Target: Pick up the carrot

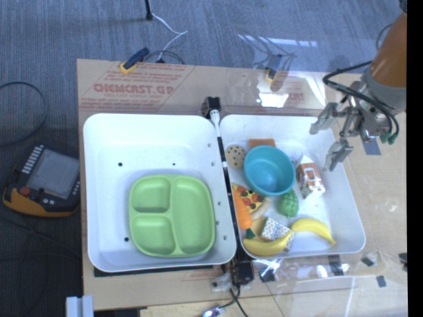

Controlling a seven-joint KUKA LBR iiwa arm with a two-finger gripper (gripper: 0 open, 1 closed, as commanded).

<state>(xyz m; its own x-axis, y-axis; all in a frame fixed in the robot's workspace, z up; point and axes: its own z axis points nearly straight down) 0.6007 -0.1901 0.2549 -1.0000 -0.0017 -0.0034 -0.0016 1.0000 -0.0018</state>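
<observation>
Over the right bin's (pixel 344 203) two-o'clock corner hangs the gripper (pixel 332 139), its two grey fingers (pixel 337 156) spread well apart and pointing down toward seven o'clock, with nothing between them. Above it, at about one o'clock, sits the arm's orange band (pixel 391 48).

The carrot (pixel 242 214) lies at the bin's nine-o'clock side, a small orange piece against the left wall, touching the pizza slice (pixel 252 199) just at its two o'clock. It is well apart from the gripper.

A blue bowl (pixel 269 170) stands near the bin's centre, with a round cookie (pixel 235 154) at its ten o'clock and an orange block (pixel 262 143) at its twelve. At the bowl's four o'clock sits a green broccoli piece (pixel 287 205), and at three o'clock a small box (pixel 310 179). A banana (pixel 313 229) curves along the six-o'clock edge.

The left bin (pixel 106 150) holds a green divided plate (pixel 173 214).
</observation>
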